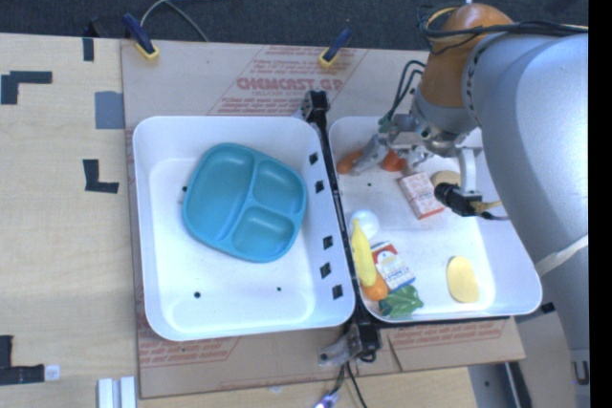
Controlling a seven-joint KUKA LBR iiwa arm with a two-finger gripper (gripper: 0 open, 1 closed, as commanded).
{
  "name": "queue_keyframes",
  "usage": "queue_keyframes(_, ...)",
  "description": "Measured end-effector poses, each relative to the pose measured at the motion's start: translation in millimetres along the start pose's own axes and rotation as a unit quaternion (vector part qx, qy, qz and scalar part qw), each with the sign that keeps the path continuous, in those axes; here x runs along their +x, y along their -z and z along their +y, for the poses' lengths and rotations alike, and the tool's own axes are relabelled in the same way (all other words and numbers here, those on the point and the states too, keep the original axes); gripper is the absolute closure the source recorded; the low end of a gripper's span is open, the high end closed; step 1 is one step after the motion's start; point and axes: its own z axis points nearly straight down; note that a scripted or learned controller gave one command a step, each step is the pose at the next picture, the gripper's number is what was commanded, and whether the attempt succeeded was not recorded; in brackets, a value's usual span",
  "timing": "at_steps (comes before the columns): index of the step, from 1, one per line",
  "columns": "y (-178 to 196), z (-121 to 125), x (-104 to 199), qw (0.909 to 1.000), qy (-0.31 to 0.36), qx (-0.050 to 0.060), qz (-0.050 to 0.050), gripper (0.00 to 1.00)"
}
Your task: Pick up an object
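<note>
At the near edge of the right bin lie a green thing, a small carton and a banana, bunched against the divider. A yellow disc sits apart to their right. Further in, a pink box rests mid-bin. The gripper hangs low at the far side, just over an orange piece; whether its fingers are spread or closed on anything, I cannot tell. The left bin holds a blue plate.

In the right bin I see a small pink box lying flat near its far wall, a yellow round piece toward its near rim, and a yellow banana along its left wall.
</note>
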Motion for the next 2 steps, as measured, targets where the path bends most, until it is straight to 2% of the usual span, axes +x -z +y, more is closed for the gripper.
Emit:
queue_keyframes(1,1,3,-38,1.0000,0.000,-0.007,0.001,0.00)
queue_keyframes(2,14,4,-38,1.0000,0.001,-0.008,0.000,1.00)
